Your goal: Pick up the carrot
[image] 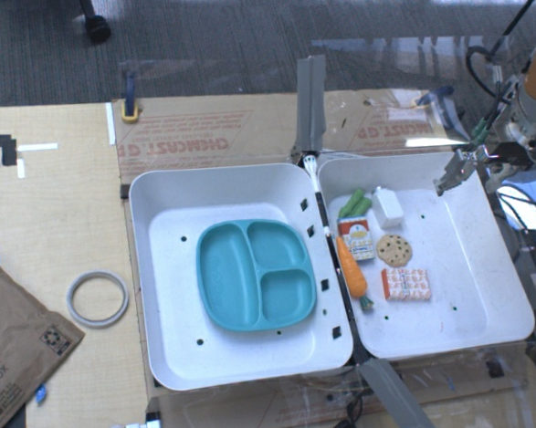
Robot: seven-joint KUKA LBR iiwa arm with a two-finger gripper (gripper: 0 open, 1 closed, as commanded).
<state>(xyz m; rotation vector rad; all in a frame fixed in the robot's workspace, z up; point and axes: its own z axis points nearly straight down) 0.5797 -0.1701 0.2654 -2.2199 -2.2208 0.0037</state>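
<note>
The carrot (pixel 351 269) lies in the right bin (pixel 492 275), hard against that bin's left wall, in the centre of the frame a little right of the middle. It runs roughly top to bottom, orange body above and a small green tuft at its lower end. Just above it sits a small red-and-white carton (pixel 357 237), touching or nearly touching the carrot's upper end, and above that a green vegetable piece (pixel 352 203). A white block (pixel 386 206) lies to the right of the green piece. A round cookie (pixel 394 249) sits right of the carton, and below it a red-and-white patterned packet (pixel 407 284) lies just beside the carrot's lower half.

The left bin (pixel 163 289) holds a teal plate (pixel 256 273) with 3 compartments, set near its middle.

The gripper (pixel 452 175) hangs at the upper right of the frame, above the right bin's upper right corner and well apart from the carrot. Whether its fingers are apart or together I cannot tell at this size.

On the bench at the left lie a roll of tape (pixel 98 297) and a brown cardboard piece (pixel 17 350).
</note>
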